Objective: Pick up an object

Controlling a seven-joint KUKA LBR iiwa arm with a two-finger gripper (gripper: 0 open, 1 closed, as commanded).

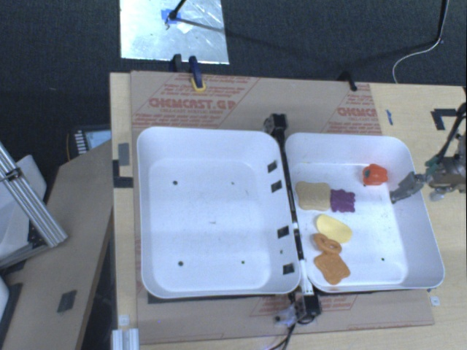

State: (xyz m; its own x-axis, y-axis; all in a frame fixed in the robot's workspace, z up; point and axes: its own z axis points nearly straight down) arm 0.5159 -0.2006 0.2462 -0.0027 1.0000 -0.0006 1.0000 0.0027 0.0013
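Nearest the camera, a flat orange-brown toy piece (333, 268) lies in the right white bin (408, 272), with a tan flat slab (313, 195), purple block (342, 200) and orange-red round toy (374, 174) farther back. The jaws (403, 188) hover at that bin's right rim, apparently spread, holding nothing.

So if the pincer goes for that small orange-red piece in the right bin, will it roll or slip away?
Possibly. The orange-red piece looks small and rounded, so it may roll when nudged. It lies apart from the other items on the smooth floor of the right bin, so it could slide too. It is probably light. The pincer is at the bin's right rim.
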